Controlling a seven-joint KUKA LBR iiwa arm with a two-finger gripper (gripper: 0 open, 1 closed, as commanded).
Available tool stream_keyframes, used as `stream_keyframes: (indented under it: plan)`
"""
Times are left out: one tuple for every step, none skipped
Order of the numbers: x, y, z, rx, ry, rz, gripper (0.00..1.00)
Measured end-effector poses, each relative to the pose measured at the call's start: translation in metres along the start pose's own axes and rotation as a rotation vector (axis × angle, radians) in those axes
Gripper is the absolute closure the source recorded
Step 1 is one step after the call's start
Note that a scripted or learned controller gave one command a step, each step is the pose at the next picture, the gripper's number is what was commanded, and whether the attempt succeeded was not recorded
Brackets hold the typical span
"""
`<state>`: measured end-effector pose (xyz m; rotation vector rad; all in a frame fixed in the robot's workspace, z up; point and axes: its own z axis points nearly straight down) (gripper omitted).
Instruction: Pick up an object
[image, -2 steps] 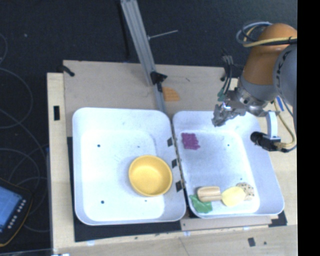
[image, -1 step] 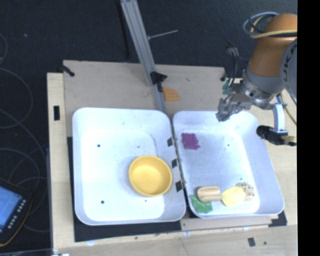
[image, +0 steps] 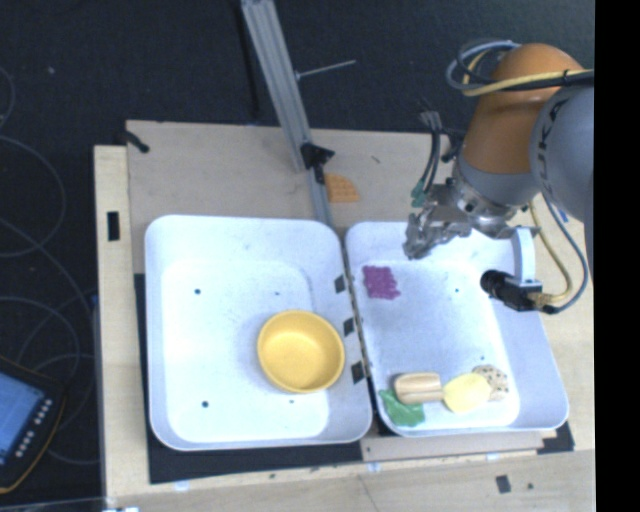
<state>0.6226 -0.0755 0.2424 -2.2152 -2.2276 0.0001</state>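
from my feed i see the pale wooden table (image: 220, 170) carrying two shallow white plastic bins side by side, their inner rims touching along the middle. the left bin (image: 200, 260) has a round yellow bowl (image: 299, 351) sitting toward its lower right, near the shared rim, and the rest of its floor is bare white, so there is wide room there. the right bin (image: 520, 350) is more crowded along its near edge: a tan wooden cylinder (image: 417, 387) lies on its side, a small green flat piece (image: 398, 409) tucked just below it against the rim, a rounded yellow lump (image: 464, 394) just beside the cylinder, and a pale speckled object (image: 492, 378) touching the lump's upper right. a fuzzy purple patch-like object (image: 381, 282) lies alone in the upper left of that bin, near the shared rim, with bare floor around it toward the centre. the tool (image: 418, 243) hangs over the far edge of the right bin, just above and to the right of the purple object, near it but apart; i cannot tell how it stands. the near-edge cluster is well apart from the tool. a grey metal rail (image: 283, 95) slants across the table's far side.
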Motion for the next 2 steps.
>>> stream_keyframes:
  plan:
    - [0.056, -0.008, 0.009, 0.0, 0.001, -0.001, 1.0]
    - [0.11, -0.02, 0.015, 0.0, 0.001, -0.001, 1.0]
